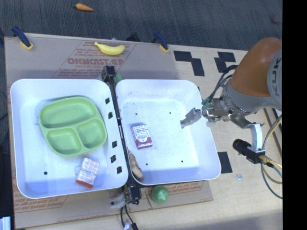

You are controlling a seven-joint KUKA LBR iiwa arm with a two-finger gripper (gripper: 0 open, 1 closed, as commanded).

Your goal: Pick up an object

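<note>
A small red and white box [142, 135] lies flat in the middle of the right bin [160, 92]. A brownish, peanut-like object [135, 168] rests at that bin's front left corner. In the left bin [24, 143] sit a green divided plate [73, 124] and an orange and white packet [88, 171]. My gripper [190, 117] hangs over the right side of the right bin, to the right of the red box and apart from it. Nothing shows between its fingers.
A yellow banana [110, 47] lies on the cardboard behind the bins. A green ball [159, 194] sits on the bench in front of the right bin. Blue clamps [22, 37] hold the cardboard corners. An orange carrot-like item [84, 6] lies on the floor.
</note>
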